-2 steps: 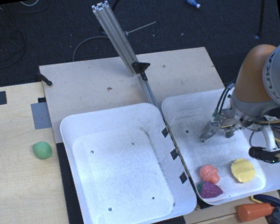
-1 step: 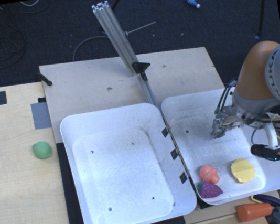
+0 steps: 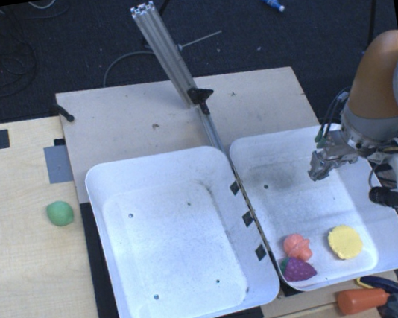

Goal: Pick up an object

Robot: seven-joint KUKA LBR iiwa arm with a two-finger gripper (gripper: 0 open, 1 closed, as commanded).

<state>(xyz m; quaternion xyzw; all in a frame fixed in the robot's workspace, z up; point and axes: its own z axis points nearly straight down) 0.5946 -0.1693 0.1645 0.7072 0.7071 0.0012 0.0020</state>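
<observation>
The right bin holds three small objects near its front edge: an orange-pink lump, a purple grape-like cluster just in front of it, and a yellow round piece to their right. My gripper hangs over the bin's right middle, well behind the yellow piece and apart from all three. Nothing shows between its dark fingers, and their spacing is too small and dark to read.
The left bin sits beside the right one, joined by black clips. A green ball lies on the wooden bench at far left. An orange object rests below the right bin's front edge. A metal rail slants behind the bins.
</observation>
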